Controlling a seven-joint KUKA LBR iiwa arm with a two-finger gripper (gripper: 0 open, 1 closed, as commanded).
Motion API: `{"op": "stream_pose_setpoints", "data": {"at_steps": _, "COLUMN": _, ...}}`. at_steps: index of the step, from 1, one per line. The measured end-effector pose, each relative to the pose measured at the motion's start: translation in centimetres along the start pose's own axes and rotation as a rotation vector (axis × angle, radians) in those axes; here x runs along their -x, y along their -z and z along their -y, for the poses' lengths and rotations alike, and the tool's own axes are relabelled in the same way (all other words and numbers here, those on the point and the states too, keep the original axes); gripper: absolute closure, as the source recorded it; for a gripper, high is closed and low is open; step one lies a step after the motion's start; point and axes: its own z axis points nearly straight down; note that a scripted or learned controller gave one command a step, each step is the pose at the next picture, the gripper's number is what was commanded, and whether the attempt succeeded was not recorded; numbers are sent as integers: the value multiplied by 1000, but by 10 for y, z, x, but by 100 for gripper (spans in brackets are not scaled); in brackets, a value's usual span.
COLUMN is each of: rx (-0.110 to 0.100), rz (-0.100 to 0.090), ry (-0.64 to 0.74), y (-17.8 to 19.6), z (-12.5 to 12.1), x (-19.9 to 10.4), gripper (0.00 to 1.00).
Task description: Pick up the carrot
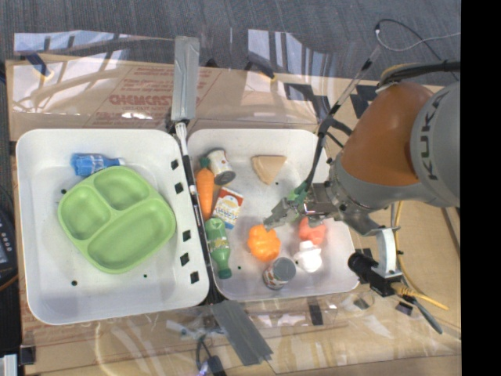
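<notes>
The carrot [205,191] is orange with a green top and lies lengthwise along the left wall of the right bin [337,149], just right of the divider. My gripper [288,206] hangs over the middle of that bin, about a hand's width to the right of the carrot and apart from it. It is open, with nothing between its fingers. The grey arm with its orange band [383,135] reaches in from the right and hides part of the bin's right side.
Around the carrot lie a small can [220,165], a printed carton [228,207] and a green bottle [218,247]. An orange pepper [264,242], another can [279,272], a red-and-white toy [311,241] and a tan wedge [268,168] share the bin. The left bin [39,288] holds a green divided plate [86,245].
</notes>
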Motion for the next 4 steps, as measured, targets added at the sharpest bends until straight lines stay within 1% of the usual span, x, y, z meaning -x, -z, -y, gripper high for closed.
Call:
{"op": "stream_pose_setpoints", "data": {"at_steps": 1, "rx": -3, "rz": -1, "ry": -100, "y": -132, "z": -25, "x": -3, "gripper": 0}}
{"op": "stream_pose_setpoints", "data": {"at_steps": 2, "rx": -3, "rz": 0, "ry": -98, "y": -122, "z": -25, "x": -2, "gripper": 100}}
{"op": "stream_pose_setpoints", "data": {"at_steps": 3, "rx": 3, "rz": 0, "ry": -108, "y": -35, "z": -83, "x": -57, "gripper": 100}}
{"op": "stream_pose_setpoints", "data": {"at_steps": 4, "rx": 2, "rz": 2, "ry": -20, "y": -22, "z": -64, "x": 38, "gripper": 100}}
